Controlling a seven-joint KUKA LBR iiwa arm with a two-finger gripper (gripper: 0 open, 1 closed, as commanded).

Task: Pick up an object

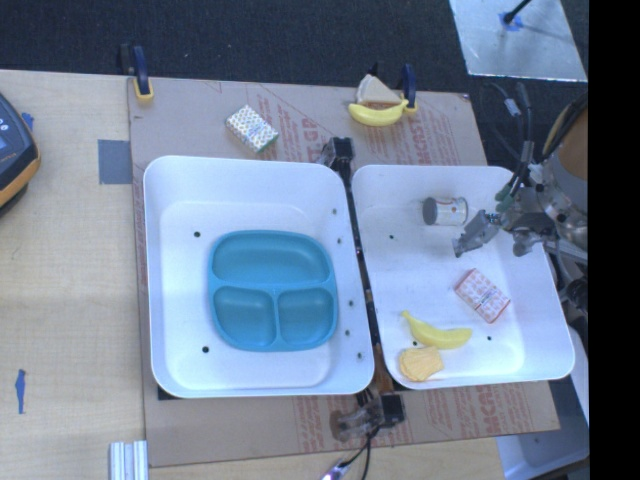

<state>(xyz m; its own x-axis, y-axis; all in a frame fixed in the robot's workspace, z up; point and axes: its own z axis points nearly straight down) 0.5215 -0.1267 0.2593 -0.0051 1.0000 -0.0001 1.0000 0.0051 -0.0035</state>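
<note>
The right bin (530, 363) holds a small grey and white can (445, 210) lying on its side at the back. A pink patterned box (482, 295) lies mid-right, with a yellow banana (437, 334) and an orange-yellow piece (420, 364) near the front. My gripper (497, 239) hangs over the bin's right side, just right of the can and behind the pink box. Its two dark fingers (472, 236) are spread apart, open, with nothing between them.
The left bin (170, 268) bears a blue divided plate (272, 290). Behind the bins on the cardboard lie a small patterned box (251, 127) and a toy banana with a sandwich wedge (378, 108). Blue clamps (140, 73) grip the back edge.
</note>
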